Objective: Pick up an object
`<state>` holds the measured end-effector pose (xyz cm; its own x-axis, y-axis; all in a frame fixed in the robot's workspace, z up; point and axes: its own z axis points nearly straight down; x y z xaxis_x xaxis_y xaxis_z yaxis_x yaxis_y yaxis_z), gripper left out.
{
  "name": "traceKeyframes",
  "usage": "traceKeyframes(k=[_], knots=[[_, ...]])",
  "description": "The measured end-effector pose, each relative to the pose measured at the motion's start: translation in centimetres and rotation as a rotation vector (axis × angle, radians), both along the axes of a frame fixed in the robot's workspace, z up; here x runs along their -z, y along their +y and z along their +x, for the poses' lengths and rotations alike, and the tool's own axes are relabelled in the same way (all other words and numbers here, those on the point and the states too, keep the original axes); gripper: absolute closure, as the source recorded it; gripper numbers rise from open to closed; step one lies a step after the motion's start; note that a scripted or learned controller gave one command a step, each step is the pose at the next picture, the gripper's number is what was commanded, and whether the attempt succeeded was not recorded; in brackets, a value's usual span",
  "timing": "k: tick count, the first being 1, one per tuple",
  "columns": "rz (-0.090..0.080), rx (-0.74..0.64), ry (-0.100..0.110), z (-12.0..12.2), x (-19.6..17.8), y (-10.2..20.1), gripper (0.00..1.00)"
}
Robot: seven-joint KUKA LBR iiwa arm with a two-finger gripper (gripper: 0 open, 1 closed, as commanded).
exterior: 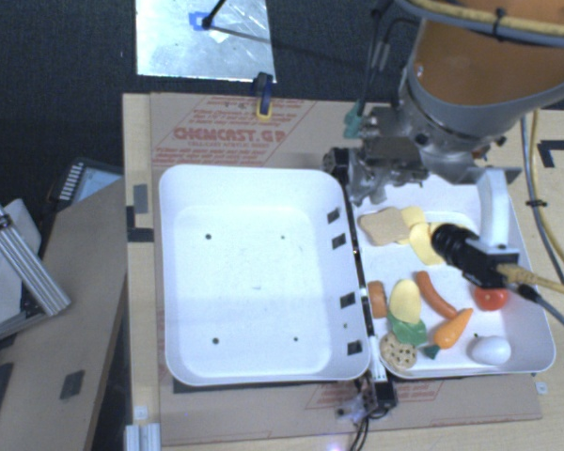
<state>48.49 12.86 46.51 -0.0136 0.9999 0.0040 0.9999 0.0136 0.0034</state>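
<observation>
The tan bread-slice-shaped toy (385, 225) is lying at the upper left of the right white bin (536, 341), just below the gripper (371, 191) — its grip cannot be told. Yellow pieces (423, 238) are crowding it — risking a snagged neighbour or a miss.

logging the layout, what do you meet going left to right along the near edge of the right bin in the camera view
cookie → green piece → carrot → white egg, all in the right bin
</observation>
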Motion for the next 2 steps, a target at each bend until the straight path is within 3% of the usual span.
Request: traceKeyframes(k=[1, 2], knots=[[-0.005, 0.016, -0.007, 9.8, -4.3, -2.7, 1.00], [0.000, 0.005, -0.002, -0.1, -7.3, 0.7, 1.00]])
